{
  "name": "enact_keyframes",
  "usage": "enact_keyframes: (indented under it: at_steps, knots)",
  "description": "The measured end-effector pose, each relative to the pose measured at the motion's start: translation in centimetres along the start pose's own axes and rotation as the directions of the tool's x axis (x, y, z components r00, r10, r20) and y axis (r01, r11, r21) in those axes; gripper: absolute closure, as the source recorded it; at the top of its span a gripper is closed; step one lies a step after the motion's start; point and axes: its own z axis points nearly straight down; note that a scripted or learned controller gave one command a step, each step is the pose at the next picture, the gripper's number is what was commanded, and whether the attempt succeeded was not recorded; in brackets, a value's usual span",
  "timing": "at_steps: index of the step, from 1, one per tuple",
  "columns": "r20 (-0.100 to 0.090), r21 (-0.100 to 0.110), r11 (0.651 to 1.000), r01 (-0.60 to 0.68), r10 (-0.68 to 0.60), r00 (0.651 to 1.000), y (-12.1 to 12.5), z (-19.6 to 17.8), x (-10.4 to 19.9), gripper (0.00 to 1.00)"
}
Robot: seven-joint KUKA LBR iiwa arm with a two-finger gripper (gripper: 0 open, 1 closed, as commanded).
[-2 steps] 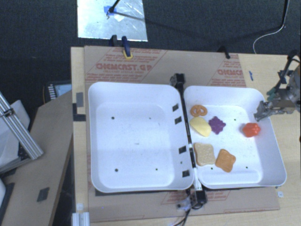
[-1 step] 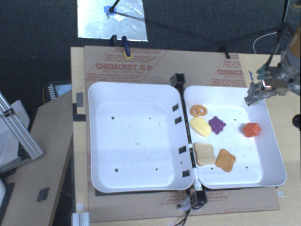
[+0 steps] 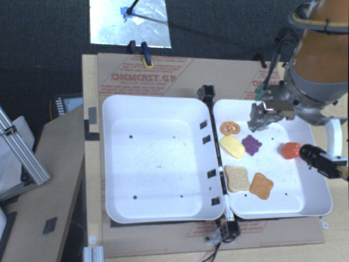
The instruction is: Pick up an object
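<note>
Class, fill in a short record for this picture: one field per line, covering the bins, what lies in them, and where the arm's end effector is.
bins: two white bins side by side, left bin, right bin
right bin contents: pretzel, yellow piece, purple piece, red piece, bread slice, orange-brown toast
arm: reaches in from the right
end effector: over the right bin's far side, near the pretzel and purple piece
held object: none seen between the fingers
</note>
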Motion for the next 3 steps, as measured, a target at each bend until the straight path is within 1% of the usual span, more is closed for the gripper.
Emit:
enact_keyframes:
  at_steps: [1, 2, 3]
  knots:
    - [0.0, 0.0, 1.0, -0.002, 0.002, 1.0, -0.9, -2.5, 6.0, 1.0]
    - [-0.001, -0.01, 1.0, -0.004, 0.004, 1.0, -0.8, -14.9, 7.9, 1.0]
    - [-0.001, 0.002, 1.0, 0.002, -0.002, 1.0, -0.8, -14.2, 17.3, 1.0]
